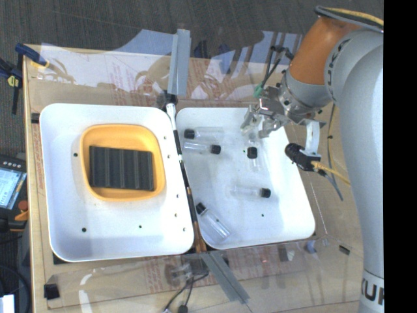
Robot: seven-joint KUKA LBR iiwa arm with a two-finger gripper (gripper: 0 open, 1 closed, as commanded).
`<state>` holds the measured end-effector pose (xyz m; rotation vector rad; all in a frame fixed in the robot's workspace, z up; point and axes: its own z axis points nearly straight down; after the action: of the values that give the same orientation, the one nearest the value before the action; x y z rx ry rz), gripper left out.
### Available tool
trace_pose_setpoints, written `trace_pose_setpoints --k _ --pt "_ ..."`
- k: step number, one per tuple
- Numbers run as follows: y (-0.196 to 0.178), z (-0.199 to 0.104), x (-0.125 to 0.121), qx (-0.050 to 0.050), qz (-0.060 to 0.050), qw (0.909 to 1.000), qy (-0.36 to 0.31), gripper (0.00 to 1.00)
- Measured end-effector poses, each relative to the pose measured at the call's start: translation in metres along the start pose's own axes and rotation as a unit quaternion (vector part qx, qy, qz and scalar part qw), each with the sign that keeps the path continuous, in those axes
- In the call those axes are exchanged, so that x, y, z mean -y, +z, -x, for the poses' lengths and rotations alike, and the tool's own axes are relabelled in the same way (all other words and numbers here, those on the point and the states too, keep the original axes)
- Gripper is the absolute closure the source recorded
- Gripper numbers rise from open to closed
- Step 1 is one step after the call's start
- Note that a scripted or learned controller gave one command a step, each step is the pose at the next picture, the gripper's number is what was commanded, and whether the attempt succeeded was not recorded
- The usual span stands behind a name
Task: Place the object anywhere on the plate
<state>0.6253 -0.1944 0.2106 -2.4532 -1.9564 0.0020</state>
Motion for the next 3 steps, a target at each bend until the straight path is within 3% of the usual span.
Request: trace_pose_setpoints --k 1,2,3 --pt "-0.057 -0.039 -0.012 0.001 0.001 0.9990 -0.045 1.00" --pt "-0.016 -0.064 -0.018 0.001 -0.001 0.9783 -0.207 1.00" --pt "-0.064 -0.101 -0.009 0.002 0.002 0.9431 -0.332 1.00"
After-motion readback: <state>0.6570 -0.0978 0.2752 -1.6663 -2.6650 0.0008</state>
